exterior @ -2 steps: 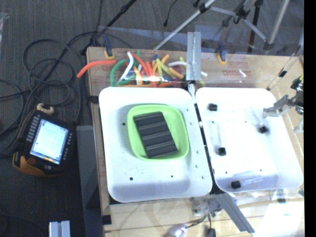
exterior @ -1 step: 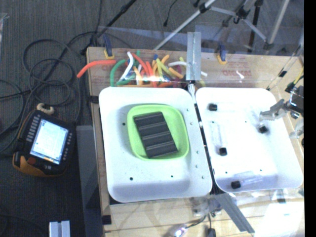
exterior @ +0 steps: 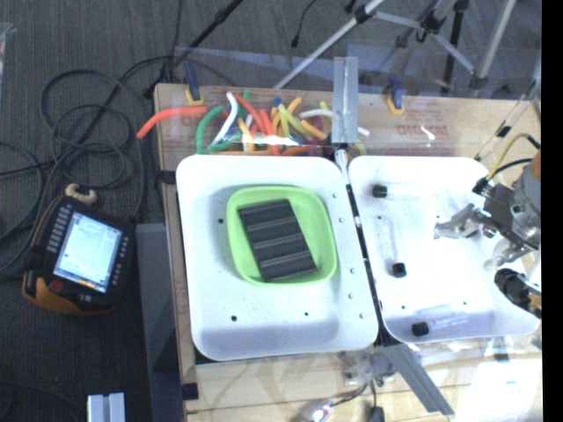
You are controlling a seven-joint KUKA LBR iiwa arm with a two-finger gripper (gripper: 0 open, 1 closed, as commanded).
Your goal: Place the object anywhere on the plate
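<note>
Resting on one green plate [exterior: 327,236] in the left bin [exterior: 202,315] was a single dark ridged block [exterior: 278,239]. Three small black pieces [exterior: 398,270] dotted the right bin [exterior: 440,196]. At that bin's right edge the gripper [exterior: 482,236] reached in low from the right, fingers spread wide on nothing, well apart from the block, with coloured tubes [exterior: 264,123] heaped beyond

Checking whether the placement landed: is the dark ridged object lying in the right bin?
No. The dark ridged object lies on the green plate in the left bin, apart from the end effector.
</note>
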